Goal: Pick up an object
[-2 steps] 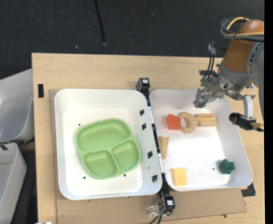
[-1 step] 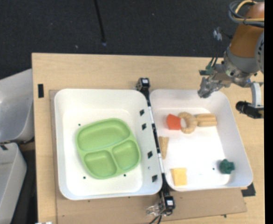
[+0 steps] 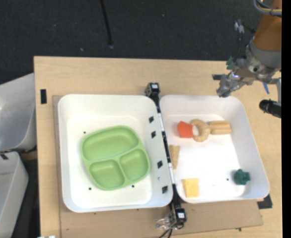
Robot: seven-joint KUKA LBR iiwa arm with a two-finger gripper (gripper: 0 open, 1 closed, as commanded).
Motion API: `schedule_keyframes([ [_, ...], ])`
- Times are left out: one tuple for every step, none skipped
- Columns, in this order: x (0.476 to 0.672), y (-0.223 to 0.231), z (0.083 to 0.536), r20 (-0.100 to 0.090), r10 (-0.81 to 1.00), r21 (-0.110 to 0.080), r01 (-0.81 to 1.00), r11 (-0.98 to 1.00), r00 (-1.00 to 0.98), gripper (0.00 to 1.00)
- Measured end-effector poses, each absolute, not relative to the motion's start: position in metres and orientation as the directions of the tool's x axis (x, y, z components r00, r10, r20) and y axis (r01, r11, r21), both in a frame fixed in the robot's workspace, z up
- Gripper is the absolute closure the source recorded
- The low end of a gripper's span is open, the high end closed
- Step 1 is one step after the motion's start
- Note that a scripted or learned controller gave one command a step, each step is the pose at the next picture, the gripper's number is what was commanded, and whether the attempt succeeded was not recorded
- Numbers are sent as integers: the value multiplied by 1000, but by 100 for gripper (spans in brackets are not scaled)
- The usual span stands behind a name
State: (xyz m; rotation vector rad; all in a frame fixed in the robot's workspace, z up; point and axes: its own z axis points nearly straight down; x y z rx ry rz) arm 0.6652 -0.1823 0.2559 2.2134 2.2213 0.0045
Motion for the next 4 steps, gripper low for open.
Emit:
schedule_keyframes([
  [654,-129,265,0,1000,2,1000,5,-5,100],
  [647,-82,271,0,1000,0,1000,5,-5,100],
  [638,-26,258,0,1000,0,1000,5,-5,100],
  [620,24,258,1,1000,-1,1000,6,-6,100],
])
